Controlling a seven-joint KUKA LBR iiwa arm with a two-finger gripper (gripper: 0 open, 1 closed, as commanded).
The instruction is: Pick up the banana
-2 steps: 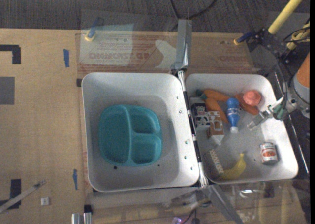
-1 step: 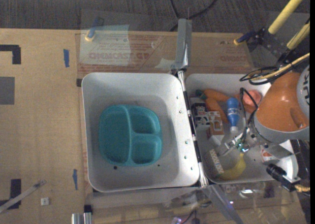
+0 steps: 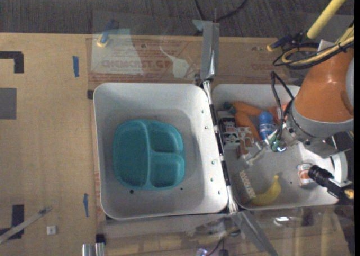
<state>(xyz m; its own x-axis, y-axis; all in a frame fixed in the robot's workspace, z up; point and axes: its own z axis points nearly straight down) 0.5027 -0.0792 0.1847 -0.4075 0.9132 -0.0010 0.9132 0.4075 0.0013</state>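
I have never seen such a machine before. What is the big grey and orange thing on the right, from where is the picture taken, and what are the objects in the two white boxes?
The grey and orange thing is a robot arm. It reaches in from the right, and its gripper hangs over the right bin. The one camera is fixed above the bench and looks down at a slant.

The left bin holds a teal divided plate. In the right bin lies the banana, near the front edge, apart from the gripper. Farther back are orange carrot-like things, a blue bottle and some small packets I cannot identify. I cannot tell how the jaws stand; nothing visibly sits between them.
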